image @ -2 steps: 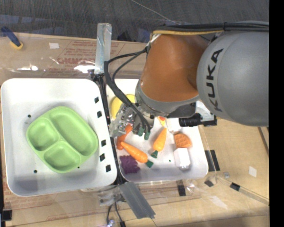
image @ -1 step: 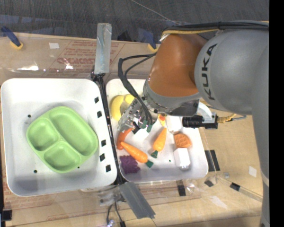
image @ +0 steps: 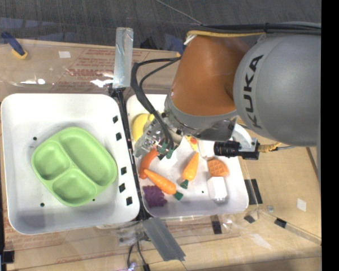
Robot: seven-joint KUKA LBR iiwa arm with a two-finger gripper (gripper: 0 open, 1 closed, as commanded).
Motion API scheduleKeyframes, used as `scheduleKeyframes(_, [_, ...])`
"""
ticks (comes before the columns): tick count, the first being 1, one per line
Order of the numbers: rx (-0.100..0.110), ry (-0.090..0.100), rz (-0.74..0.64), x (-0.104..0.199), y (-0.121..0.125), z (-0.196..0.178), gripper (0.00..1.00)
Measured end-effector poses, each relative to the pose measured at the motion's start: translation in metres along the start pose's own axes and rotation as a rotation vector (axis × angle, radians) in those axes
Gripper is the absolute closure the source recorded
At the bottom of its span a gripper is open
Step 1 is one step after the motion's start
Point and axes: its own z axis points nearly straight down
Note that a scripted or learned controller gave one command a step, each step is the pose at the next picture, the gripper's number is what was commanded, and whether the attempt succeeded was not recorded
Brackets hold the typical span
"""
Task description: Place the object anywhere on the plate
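Observation:
A light green divided plate lies in the left white bin. In the right bin are three orange carrots: one by the bin's left wall, one lying below it, one in the middle. My gripper hangs low over the right bin's left side, just above the upper-left carrot and beside a yellow banana. The big grey and orange wrist hides the back of this bin. No object is seen between the gripper's tips.
A purple bunch of grapes sits at the right bin's front left. A brown waffle piece and a white block lie at the right. The wall between the bins runs just left of the gripper.

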Motion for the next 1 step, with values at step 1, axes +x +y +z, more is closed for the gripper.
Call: scheduleKeyframes(1, [0.005, 0.007, 0.068, 0.0225, 0.0627, 0.0393, 1.0])
